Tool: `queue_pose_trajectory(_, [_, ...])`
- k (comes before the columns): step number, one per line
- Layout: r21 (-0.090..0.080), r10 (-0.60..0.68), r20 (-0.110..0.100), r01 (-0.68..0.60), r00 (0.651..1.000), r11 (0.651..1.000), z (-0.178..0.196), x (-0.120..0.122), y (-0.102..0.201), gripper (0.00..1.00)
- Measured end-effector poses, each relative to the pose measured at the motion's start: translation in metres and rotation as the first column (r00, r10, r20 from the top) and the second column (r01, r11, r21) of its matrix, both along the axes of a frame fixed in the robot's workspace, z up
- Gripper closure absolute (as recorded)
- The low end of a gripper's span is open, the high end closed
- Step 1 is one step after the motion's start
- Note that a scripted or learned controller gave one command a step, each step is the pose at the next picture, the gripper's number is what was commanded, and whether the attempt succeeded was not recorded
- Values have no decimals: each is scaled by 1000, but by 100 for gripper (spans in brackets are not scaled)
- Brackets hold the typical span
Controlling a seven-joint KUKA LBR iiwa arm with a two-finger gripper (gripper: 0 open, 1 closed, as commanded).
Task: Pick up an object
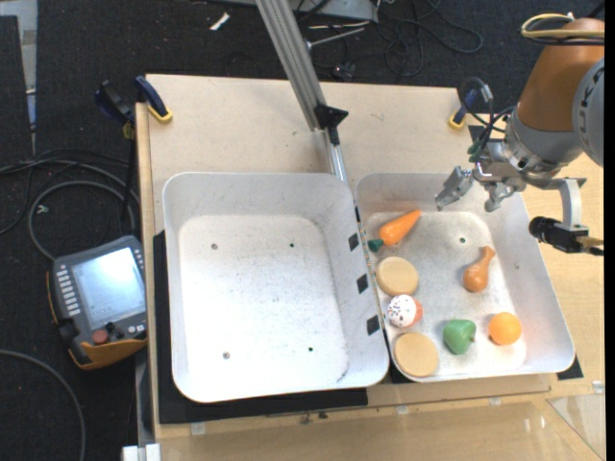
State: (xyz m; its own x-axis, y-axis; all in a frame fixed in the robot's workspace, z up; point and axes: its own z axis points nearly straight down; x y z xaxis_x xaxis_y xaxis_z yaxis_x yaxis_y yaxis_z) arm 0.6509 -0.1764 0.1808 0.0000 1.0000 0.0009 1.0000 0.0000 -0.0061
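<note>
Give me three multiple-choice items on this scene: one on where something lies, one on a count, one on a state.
1. Where does the toy carrot lie?
A. In the left bin
B. In the right bin, near its far left corner
C. On the bare bench

2. How many round tan discs lie in the right bin?
A. One
B. Two
C. Four

3. What is the state of the hand?
A. Above the far edge of the right bin, with nothing between its fingers
B. Clamped on the green toy
C. Resting in the left bin

Key:
1. B, the carrot lies by the divider at the far end of the right bin.
2. B, one disc lies mid-bin and the other disc at the near edge.
3. A, the fingers are spread and no object sits between them.
</note>
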Motion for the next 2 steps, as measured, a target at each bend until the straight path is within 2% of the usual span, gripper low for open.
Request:
queue_pose_trajectory(1, [0, 0, 0, 0, 1000, 1000, -64, 3, -1, 0])
queue_pose_trajectory(2, [-2, 0, 9, 0, 1000, 1000, -48, 5, -1, 100])
